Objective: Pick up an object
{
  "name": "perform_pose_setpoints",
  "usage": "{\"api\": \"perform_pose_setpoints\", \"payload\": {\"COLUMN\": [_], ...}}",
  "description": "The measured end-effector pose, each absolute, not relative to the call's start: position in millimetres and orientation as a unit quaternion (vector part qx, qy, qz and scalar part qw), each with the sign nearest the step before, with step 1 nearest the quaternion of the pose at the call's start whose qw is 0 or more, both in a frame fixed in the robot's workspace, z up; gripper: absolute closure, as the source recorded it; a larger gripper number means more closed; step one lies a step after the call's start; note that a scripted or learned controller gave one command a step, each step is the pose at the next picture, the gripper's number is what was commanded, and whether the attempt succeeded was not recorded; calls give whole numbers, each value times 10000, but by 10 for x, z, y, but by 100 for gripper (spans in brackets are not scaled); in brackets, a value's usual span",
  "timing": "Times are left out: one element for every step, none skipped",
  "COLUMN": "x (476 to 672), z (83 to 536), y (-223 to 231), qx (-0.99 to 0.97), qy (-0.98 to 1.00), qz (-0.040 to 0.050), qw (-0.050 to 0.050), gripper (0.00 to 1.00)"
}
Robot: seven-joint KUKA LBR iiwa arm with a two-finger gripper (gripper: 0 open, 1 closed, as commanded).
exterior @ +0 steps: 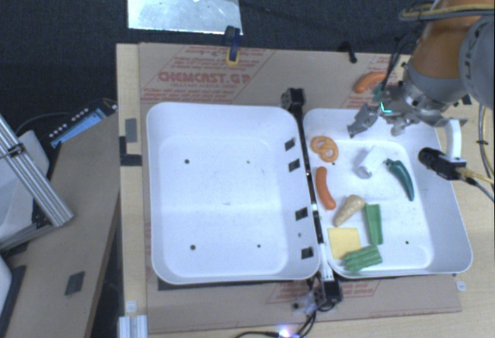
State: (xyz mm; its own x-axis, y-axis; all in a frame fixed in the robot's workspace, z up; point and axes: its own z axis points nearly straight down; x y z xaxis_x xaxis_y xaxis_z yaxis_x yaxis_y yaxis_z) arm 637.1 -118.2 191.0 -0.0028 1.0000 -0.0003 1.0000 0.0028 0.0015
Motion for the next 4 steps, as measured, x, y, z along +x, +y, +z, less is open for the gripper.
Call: {"api": "perform_pose_setpoints", "payload": {"x": [6479, 6000, 6016, 6103], "z": [989, 856, 957, 1663], "y": [-943, -829, -835, -1217], "qx": [7054, 7067, 7065, 7075], "qy": [7088, 7075, 7077, 7067], "qz": [36, 6, 11, 21], "qw": [32, 5, 15, 48], "gripper": [0, 0, 100, 100]}}
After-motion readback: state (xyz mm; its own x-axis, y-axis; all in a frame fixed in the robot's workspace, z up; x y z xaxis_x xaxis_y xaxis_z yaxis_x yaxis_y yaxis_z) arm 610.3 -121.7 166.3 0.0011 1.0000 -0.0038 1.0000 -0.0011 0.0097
